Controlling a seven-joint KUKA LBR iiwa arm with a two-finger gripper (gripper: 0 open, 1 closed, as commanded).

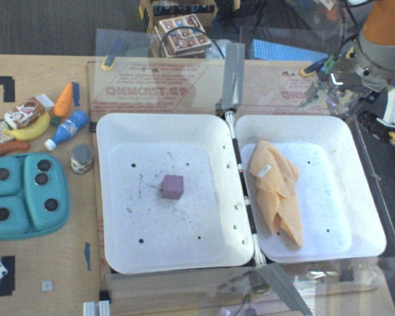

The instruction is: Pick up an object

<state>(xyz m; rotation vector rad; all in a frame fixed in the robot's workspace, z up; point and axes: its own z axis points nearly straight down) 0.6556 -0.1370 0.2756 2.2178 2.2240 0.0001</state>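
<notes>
Arm (pixel 382 25) parked up at the top right corner, gripper (pixel 329 94) past the right bin's (pixel 362 176) rim

Purple cube (pixel 172 187) mid left bin (pixel 118 143), orange cloth (pixel 278 189) crumpled in the right one; can't tell on the grip

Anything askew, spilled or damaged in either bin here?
Nothing spilled or damaged. The orange cloth lies crumpled and slanted in the right bin; the purple block sits alone in the left bin, whose floor shows dark scuffs.
</notes>
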